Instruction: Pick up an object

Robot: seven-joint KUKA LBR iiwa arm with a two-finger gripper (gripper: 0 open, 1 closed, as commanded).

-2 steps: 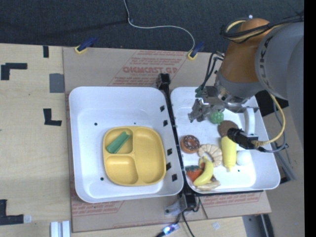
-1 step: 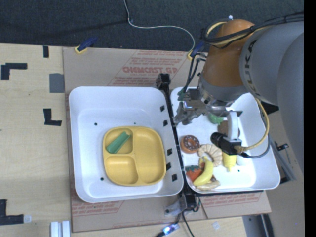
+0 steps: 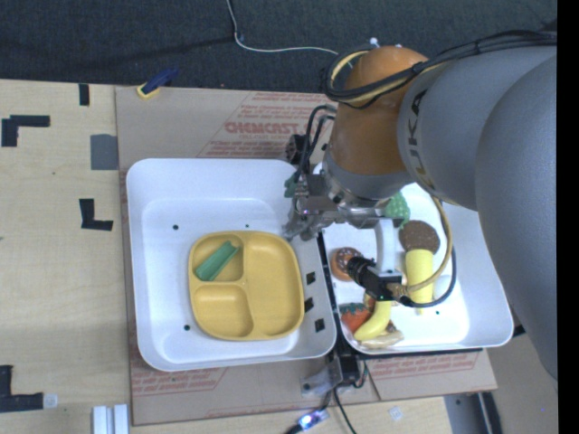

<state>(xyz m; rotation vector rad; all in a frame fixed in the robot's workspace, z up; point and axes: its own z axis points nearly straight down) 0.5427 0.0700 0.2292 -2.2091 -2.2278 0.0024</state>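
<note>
Gripper sits low over the divider where the two bins meet, under the grey wrist and the orange band; whether it is wide or narrow cannot be told from here, and nothing is seen held in it. Just beside it, toward the arm's side, the right bin holds the loose objects: a small doughnut-like ring nearest, a green piece and a brown disc further on, then a yellow cylinder, with a banana beyond. On the gripper's other side, the left bin holds a yellow divided tray with a green block lying in one compartment, well apart from the gripper.
</note>
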